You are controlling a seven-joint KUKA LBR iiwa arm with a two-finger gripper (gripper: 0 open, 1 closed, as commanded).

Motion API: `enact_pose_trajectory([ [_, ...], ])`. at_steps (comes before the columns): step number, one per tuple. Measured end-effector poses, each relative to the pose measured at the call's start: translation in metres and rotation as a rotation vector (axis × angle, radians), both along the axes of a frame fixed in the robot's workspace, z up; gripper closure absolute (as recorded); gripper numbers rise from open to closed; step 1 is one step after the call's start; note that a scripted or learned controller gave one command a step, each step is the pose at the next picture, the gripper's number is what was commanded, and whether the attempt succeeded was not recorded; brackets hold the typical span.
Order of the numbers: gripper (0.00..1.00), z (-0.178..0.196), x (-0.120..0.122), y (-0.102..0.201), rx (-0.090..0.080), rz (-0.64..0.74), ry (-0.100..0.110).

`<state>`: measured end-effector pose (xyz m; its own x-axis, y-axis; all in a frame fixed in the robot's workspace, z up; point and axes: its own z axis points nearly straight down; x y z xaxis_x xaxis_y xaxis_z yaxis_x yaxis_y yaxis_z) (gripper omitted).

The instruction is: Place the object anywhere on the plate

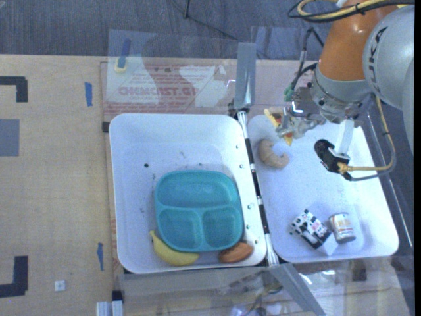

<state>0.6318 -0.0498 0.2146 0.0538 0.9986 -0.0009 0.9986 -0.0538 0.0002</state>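
Far left of and below the claw (289,127) sits the teal three-compartment plastic plate (196,209), bare. Just below-left of the claw lies the tan croissant-shaped object (271,153), unlifted; claw's opening: cannot tell.

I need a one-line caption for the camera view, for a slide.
Arm over the right bin, gripper above a croissant; teal plate waits in the left bin.
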Motion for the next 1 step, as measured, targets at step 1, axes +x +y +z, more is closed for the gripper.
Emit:
enact_pose_trajectory([
  [1,1.0,-0.0126,-0.0264,0.0773,0.001,0.079,0.002],
])
